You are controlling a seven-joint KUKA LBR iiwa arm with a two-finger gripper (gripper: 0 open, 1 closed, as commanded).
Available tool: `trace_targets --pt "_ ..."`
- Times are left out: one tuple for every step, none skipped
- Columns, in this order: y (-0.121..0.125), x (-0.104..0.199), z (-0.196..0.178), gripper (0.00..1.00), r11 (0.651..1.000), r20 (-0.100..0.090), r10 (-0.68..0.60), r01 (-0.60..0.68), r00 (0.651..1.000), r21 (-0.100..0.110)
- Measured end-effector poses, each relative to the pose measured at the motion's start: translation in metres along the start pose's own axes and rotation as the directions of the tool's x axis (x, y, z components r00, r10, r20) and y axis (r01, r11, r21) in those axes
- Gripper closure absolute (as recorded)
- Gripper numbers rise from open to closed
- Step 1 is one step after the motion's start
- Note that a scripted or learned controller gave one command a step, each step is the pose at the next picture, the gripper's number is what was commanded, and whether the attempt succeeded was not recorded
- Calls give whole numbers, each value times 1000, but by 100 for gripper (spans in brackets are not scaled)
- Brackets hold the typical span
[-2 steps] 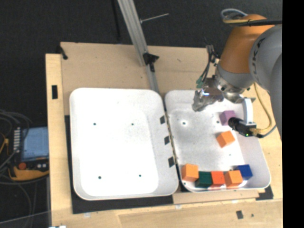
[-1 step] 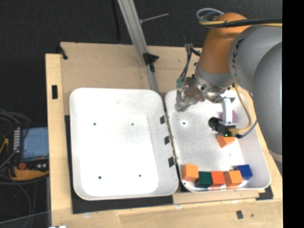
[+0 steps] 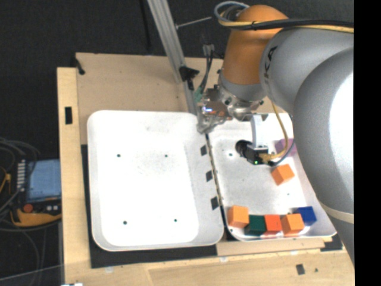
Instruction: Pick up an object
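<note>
My gripper point(image 3: 207, 119) hangs over the edge where the left bin point(image 3: 149, 177) meets the right bin point(image 3: 238, 186), just above centre frame. I cannot tell whether it is open or closed. The nearest orange block point(image 3: 283, 173) lies apart, right of centre. If I descend here, I would likely strike that edge and grab nothing.

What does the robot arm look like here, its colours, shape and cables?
The arm is bulky, with smooth rounded grey shells. Above the wrist sits a glossy orange band, with silvery metal hardware beneath it. A pale cable loops over the band, and a dark cable runs along the grey shell.
</note>
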State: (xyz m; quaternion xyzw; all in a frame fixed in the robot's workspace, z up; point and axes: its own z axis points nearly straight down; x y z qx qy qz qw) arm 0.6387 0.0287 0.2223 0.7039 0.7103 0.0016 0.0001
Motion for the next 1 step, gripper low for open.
trace_targets --pt "10 53 4 100 1000 1 1 -1 1000 1"
